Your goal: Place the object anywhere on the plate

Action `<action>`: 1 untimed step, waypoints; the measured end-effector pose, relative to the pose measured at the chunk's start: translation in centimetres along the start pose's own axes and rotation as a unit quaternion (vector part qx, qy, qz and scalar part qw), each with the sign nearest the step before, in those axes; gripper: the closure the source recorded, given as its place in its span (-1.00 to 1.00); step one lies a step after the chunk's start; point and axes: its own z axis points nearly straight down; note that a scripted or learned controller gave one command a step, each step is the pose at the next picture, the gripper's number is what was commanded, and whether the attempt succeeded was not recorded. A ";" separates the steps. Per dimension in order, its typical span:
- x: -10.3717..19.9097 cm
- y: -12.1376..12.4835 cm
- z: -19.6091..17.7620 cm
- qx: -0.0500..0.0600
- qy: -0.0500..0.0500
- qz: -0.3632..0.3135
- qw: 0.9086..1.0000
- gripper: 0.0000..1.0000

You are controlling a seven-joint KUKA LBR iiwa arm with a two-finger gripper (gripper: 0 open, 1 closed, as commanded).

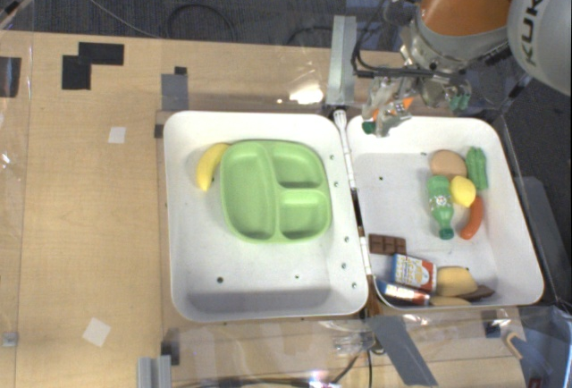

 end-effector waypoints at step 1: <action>-1.8 8.8 7.1 -0.002 0.004 0.052 0.999 1.00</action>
